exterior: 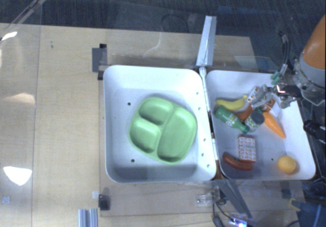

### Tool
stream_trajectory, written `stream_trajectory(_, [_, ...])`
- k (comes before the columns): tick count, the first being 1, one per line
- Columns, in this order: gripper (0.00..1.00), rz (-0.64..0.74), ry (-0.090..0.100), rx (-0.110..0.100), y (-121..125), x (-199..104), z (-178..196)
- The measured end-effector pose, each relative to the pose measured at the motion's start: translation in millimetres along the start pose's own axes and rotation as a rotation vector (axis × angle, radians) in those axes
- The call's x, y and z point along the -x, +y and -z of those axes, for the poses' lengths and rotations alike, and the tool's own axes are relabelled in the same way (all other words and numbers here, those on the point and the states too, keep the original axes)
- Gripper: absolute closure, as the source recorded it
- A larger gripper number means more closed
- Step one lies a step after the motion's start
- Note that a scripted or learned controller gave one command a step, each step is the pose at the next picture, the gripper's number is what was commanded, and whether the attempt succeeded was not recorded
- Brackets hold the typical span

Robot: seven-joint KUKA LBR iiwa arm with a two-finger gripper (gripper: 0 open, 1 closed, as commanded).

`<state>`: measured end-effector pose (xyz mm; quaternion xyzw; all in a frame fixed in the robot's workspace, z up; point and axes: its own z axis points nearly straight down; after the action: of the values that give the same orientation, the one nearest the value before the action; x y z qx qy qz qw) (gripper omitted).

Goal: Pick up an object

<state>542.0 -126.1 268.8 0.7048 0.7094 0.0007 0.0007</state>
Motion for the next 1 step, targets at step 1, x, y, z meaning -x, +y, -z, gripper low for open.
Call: stream_trajectory(1, [0.0, -0.148, 0.0, 0.002, 1.0, 55.0, -149.4])
